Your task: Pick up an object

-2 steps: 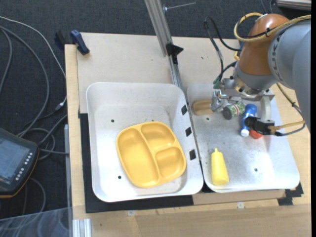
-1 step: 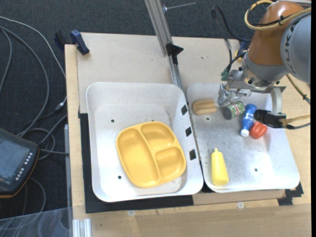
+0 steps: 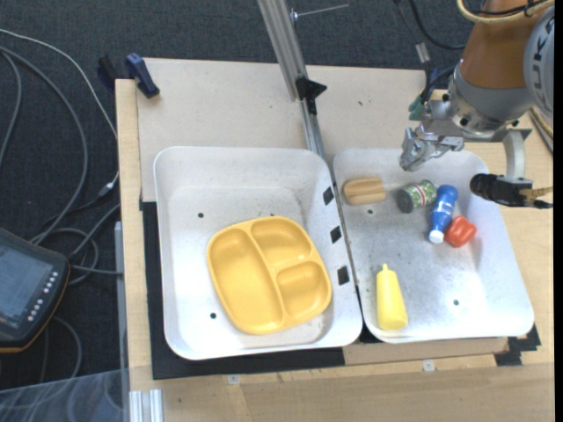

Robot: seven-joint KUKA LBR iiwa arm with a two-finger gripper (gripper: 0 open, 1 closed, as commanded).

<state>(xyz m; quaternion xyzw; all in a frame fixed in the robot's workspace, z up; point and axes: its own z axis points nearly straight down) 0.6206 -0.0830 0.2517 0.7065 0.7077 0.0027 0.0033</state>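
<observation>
Over the right bin's far edge hangs the gripper, finger state unreadable, with the small can lying crosswise just below.

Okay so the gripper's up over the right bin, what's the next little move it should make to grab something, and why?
Probably straight down and slightly toward the near edge, onto the small green can. The gripper hangs just above the far edge of the right bin, and the can lies nearest beneath it. The tan block and the blue bottle sit close on either side, so a short, careful descent seems best.
</observation>
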